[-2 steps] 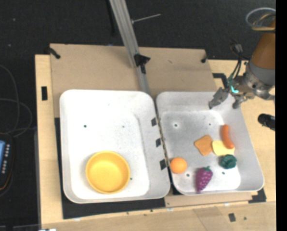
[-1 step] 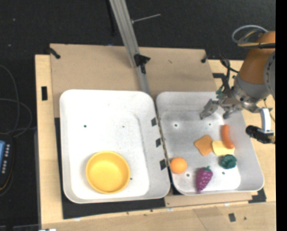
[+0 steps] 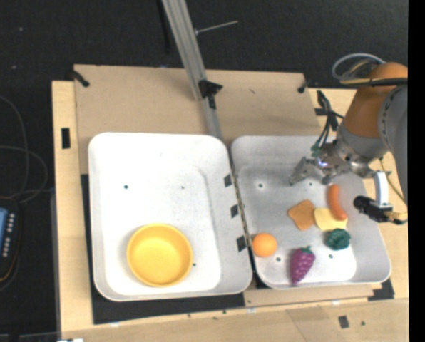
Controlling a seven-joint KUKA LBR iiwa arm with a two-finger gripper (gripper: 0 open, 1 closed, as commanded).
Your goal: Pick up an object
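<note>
The right bin (image 3: 269, 155) holds several toy foods near its front right. An orange ball (image 3: 264, 245) lies by the left wall, with a purple grape bunch (image 3: 301, 263) to its right. An orange wedge (image 3: 301, 214), a yellow piece (image 3: 330, 219), an orange-red sausage shape (image 3: 334, 200) and a green piece (image 3: 337, 239) cluster together. My gripper (image 3: 310, 172) hangs low over the bin's back right, just behind the wedge and left of the sausage shape. Its fingers are spread open with nothing between them.
A yellow bowl (image 3: 160, 254) sits at the front of the left bin (image 3: 155, 162). A grey metal post (image 3: 191, 55) slants down to the gap between the bins at the back. Black clips (image 3: 235, 211) line the shared wall.
</note>
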